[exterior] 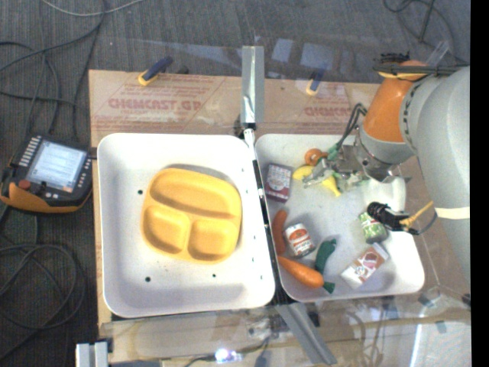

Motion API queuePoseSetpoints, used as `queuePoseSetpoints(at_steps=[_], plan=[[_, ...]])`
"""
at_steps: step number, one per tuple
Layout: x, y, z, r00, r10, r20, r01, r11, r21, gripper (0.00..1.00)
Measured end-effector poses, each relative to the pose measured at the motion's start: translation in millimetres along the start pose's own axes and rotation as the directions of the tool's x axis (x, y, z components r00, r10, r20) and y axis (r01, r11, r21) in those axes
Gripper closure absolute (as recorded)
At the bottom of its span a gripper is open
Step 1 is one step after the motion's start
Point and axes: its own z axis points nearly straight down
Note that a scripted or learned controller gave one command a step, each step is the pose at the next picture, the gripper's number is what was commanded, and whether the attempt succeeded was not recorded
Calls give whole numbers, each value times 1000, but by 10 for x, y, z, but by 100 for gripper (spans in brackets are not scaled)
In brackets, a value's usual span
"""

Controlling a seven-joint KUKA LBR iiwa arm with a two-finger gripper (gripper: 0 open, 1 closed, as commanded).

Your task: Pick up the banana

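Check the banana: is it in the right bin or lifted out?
In the bin. The banana lies on the floor of the right bin near its top edge, with the gripper right over it.

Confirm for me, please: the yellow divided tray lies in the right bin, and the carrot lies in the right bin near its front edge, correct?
Not quite. The camera view shows the yellow divided tray in the left bin, not the right one. The rest holds: the carrot lies in the right bin near its front edge.
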Motion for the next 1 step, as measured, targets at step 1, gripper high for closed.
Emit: queuePoseSetpoints(at_steps=[1], plan=[[-200, -247, -1439, 1000, 26, 1, -26, 1000, 13, 0]])
